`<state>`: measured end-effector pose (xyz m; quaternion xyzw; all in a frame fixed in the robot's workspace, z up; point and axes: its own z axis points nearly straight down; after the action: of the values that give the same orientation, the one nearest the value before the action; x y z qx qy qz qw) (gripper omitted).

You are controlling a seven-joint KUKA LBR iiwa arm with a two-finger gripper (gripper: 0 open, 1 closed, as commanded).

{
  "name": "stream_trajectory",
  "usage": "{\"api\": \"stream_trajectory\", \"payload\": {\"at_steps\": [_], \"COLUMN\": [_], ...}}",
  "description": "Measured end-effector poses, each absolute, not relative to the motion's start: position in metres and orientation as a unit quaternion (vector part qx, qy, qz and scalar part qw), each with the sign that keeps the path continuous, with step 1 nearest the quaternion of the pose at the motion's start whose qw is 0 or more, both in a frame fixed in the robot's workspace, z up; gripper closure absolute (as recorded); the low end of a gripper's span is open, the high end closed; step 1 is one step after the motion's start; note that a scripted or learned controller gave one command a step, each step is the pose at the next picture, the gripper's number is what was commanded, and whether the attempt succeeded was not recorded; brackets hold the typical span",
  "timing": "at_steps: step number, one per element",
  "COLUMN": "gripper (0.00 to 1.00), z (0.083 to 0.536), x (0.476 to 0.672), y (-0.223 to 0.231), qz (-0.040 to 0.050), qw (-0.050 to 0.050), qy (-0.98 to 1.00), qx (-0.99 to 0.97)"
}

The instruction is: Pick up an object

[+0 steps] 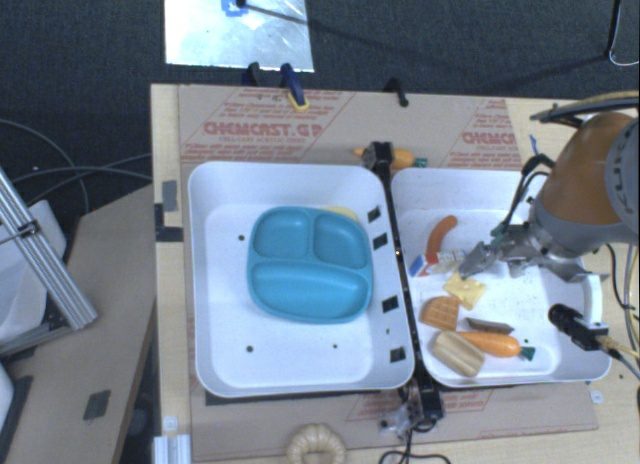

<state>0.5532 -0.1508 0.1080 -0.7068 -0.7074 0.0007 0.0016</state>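
Note:
The right bin (pixel 560 370) holds several toy foods. A red sausage (pixel 440 235) lies at its upper left. Below it are a yellow cheese wedge (pixel 466 291), an orange pastry piece (pixel 438 312), a carrot (pixel 495 343) and a tan bread roll (pixel 455 353). My gripper (pixel 478 259) reaches in from the right and hangs low, just above and right of the cheese wedge, below the sausage. Nothing is visibly held in it.
The left bin (pixel 215 252) carries a blue divided plate (pixel 308 262) with a yellow item (pixel 343 213) peeking out behind it. A black divider (pixel 392 252) separates the bins. A small blue and red piece (pixel 419 267) lies by the right bin's left wall.

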Motion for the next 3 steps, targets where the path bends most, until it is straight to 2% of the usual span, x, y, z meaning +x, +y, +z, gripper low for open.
{"api": "stream_trajectory", "payload": {"at_steps": [1, 2, 3], "gripper": [0.00, 1.00, 1.00], "z": [0.085, 0.098, 0.160], "x": [0.555, 0.557, 0.559], "y": [-0.150, -0.150, -0.157], "qz": [-0.0010, -0.0029, -0.0016], "qw": [-0.001, -0.002, -0.003], "qy": [-0.707, -0.707, -0.708], "qx": [-0.707, -0.707, -0.706]}}
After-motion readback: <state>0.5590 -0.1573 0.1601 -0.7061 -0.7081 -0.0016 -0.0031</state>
